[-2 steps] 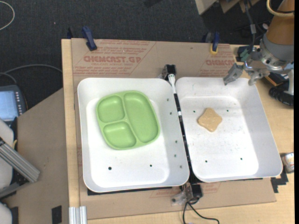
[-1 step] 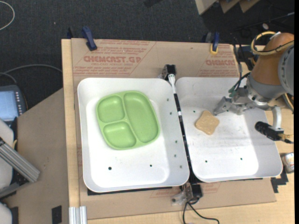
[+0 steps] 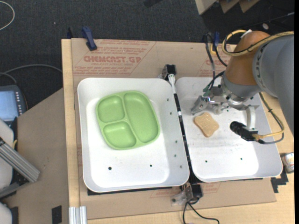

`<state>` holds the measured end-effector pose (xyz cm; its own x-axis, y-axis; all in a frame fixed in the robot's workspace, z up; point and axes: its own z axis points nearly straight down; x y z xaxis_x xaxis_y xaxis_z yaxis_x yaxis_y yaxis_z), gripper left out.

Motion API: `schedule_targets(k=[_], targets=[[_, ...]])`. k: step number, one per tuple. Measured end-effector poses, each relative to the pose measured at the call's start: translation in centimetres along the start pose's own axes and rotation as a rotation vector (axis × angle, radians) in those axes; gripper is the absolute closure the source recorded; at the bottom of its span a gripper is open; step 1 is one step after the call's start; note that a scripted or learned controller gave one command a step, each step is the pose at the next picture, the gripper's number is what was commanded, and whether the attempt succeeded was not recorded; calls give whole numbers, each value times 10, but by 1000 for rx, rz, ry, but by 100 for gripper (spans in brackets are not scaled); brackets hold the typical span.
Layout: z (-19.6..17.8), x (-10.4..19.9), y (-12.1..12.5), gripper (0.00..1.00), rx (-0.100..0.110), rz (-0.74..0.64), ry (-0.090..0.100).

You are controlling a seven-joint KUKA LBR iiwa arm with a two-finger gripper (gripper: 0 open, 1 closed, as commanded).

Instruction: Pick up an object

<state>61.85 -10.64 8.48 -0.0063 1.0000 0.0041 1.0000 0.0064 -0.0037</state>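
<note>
The end effector [image 3: 205, 104] hung low over the far left part of the right bin [image 3: 233, 164]; how wide it stood could not be told from this slant, and nothing showed in its hold. Just near of it, close to touching, a tan piece [image 3: 206, 124] lay flat on the bin floor, toward the bin's left wall. It looked like a small slab of sponge or bread, so probably light, soft and a little springy, unlikely to slip or break. A pinch across its narrower width, low at the middle, seemed the surest hold. A green tray [image 3: 127, 119] sat in the left bin [image 3: 126, 164], well apart, both bins resting on the counter [image 3: 117, 55].
</note>
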Motion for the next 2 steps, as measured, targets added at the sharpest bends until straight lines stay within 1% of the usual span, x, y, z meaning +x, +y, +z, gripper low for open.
schedule_targets(k=[1, 2], targets=[[0, 11, -56, 0, 2, 8, -1], [1, 6, -124, 0, 5, 10, -2]])
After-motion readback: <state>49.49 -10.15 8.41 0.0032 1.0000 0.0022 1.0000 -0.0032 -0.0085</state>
